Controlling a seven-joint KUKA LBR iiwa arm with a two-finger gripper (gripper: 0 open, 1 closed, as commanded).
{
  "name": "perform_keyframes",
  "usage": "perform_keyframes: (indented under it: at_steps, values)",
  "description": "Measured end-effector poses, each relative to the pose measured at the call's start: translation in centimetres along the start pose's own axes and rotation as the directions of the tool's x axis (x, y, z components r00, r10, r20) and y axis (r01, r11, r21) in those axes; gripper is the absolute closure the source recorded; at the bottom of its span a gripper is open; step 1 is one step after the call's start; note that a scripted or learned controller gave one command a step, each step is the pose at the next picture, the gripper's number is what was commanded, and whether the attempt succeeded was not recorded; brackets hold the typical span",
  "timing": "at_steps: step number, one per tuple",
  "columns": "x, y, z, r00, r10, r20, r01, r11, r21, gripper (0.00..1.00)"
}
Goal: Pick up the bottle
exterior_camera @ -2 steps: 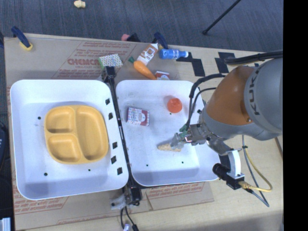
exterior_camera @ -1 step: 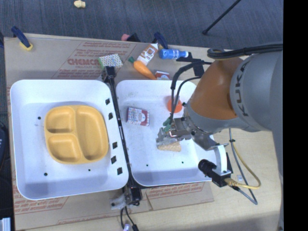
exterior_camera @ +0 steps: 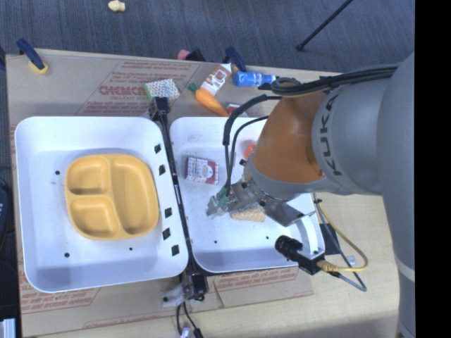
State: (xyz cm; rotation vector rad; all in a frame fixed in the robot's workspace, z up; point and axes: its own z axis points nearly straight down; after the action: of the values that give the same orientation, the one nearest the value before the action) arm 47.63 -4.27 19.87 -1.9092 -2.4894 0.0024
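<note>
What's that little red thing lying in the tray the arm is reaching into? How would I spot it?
Find the right-hand white bin, the one under the grey and orange arm. Near its left wall, beside the black divider, lies a small flat red packet with a pale label. It lies alone, left of the gripper, and unlike the yellow plate next door it is rectangular.

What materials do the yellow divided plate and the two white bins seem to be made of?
The yellow divided plate looks like matte moulded plastic: even colour, rounded compartment edges, soft sheen. The white bins look like thin glossy formed plastic, with rounded corners and smooth walls, though painted metal is possible.
</note>
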Motion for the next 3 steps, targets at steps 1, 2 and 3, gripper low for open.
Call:
perform_keyframes:
  at_steps: [1, 2, 3]
  values:
    - [4.2, 1.2, -1.5, 0.990, -0.141, 0.002, 0.141, 0.990, -0.002, 1.00]
    - [5.4, 1.5, -9.8, 0.862, -0.508, 0.005, 0.508, 0.862, -0.002, 1.00]
    - [8.4, 2.2, 0.7, 0.750, -0.661, 0.001, 0.661, 0.750, 0.001, 1.00]
